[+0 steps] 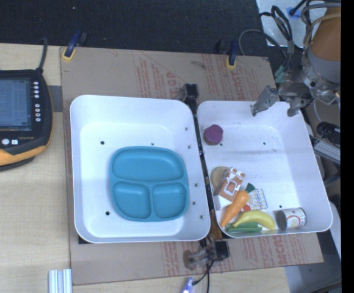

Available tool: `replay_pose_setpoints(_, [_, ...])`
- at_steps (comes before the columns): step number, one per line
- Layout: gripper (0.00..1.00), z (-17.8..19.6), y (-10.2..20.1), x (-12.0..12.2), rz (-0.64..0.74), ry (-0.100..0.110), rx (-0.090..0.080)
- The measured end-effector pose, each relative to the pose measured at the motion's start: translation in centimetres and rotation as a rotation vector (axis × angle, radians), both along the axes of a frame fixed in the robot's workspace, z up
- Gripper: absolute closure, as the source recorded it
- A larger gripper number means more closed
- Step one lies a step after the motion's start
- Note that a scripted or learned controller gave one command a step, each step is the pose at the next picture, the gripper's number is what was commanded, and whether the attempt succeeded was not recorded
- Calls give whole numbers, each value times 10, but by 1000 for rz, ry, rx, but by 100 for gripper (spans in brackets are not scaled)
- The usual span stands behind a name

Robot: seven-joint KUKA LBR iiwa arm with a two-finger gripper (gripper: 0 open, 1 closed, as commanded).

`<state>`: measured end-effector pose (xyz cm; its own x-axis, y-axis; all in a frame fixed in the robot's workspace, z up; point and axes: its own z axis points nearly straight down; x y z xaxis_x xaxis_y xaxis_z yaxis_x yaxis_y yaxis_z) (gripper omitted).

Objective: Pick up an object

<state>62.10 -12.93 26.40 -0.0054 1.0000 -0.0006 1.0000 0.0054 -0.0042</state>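
From the camera view, the gripper (278, 102) hangs at the upper right of the frame, above the right bin's (299, 140) far rim, fingers spread with nothing between them. Pickable objects cluster low in that bin: carrot (234, 209), banana (254, 218), can (291, 218); a purple ball (213, 134) sits apart, likely easiest.

Toys (245, 207) heaped, right bin's (299, 157) near corner

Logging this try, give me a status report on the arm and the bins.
Gripper open, above right bin's far edge, holding nothing. Toys heaped at near end: carrot, banana, can; purple ball apart. Nothing in the way.
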Motion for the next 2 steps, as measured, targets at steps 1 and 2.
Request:
replay_pose_setpoints(1, [0, -140, 27, -72, 0, 2, 0])
replay_pose_setpoints(2, [0, -172, 18, 35, 0, 1, -1])
